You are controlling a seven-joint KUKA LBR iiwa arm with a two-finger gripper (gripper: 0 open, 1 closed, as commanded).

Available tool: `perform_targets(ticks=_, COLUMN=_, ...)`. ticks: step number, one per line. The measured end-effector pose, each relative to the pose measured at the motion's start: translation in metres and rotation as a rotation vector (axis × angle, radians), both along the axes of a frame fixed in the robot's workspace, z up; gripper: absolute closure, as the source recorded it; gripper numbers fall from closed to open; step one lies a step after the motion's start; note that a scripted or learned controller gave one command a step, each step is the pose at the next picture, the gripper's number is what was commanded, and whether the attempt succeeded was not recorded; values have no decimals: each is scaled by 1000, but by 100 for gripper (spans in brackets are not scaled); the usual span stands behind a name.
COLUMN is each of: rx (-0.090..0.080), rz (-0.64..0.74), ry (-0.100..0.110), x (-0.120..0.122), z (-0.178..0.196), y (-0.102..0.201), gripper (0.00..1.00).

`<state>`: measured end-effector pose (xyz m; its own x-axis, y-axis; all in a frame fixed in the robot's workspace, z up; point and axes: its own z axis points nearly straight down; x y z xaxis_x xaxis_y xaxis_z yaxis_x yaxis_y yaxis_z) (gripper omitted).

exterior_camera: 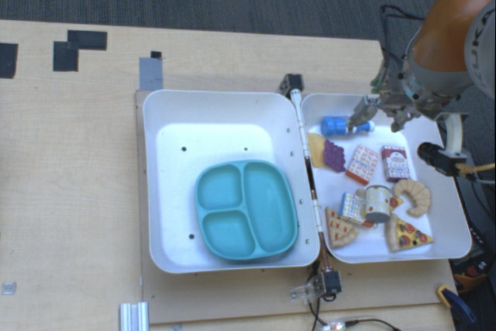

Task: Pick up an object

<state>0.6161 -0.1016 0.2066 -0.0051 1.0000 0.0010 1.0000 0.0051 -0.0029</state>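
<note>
Camera view: gripper (381, 114), fingers spread and holding nothing, hovers over the right bin (463, 244) at its 12 o'clock edge. Blue cylinder (336, 125) lies just beside it, toward 9 o'clock.

Small blue plastic cylinder (335, 125) lying on its side at the far end of the right white bin (462, 232), purple toy grape bunch (334, 156) sitting just nearer, tan croissant (413, 196) resting opposite, two pizza slices (339, 229) lying along the near wall
</note>
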Motion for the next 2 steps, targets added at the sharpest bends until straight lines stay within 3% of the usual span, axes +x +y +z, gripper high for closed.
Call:
perform_targets(ticks=1, rx=-3, rz=-1, ry=-10, x=-13, z=-106, y=-9, gripper=0)
perform_targets(ticks=2, rx=-4, rz=-1, ry=-9, x=-13, z=-99, y=-10, gripper=100)
